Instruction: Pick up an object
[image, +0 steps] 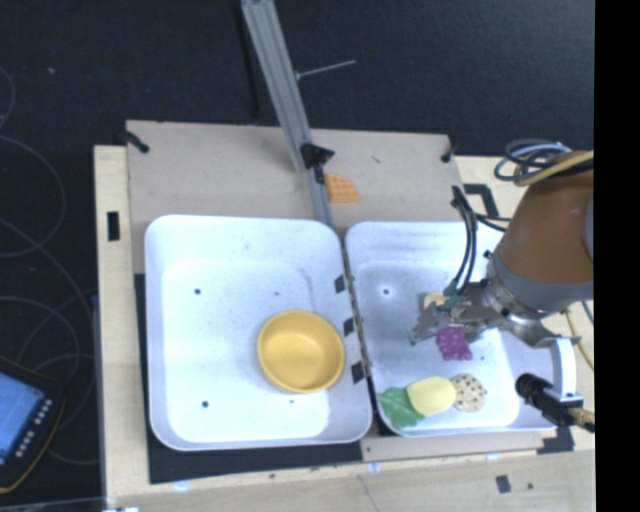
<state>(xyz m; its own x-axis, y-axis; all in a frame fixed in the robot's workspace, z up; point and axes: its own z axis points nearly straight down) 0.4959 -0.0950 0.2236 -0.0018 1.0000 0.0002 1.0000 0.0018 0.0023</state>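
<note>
My tool (440, 322): low inside the right bin (395, 255), reaching in from the right, its dark metal tip pointing left toward the bin's middle.
Tool state: I cannot tell; the tip is a dark blur from this slanted overhead camera.
Purple object (455, 343): a small knobbly piece lying on the floor of the right bin, just beside and below my tool's tip, possibly touching it, though the view is too soft to be sure.
Hold: nothing that I can see is gripped; the purple object seems to lie on the bin floor.
Yellow object (432, 394): rounded, at the front edge of the right bin, near my tool but clearly apart from it.
Green object (397, 405): touching the yellow one on its left, in the front left corner of that bin.
Speckled round object (468, 391): touching the yellow one on its right.
Yellow bowl (299, 351): upright in the left bin (200, 260), toward its right front, well apart from my tool.
Table (240, 160): carries both bins side by side.
</note>
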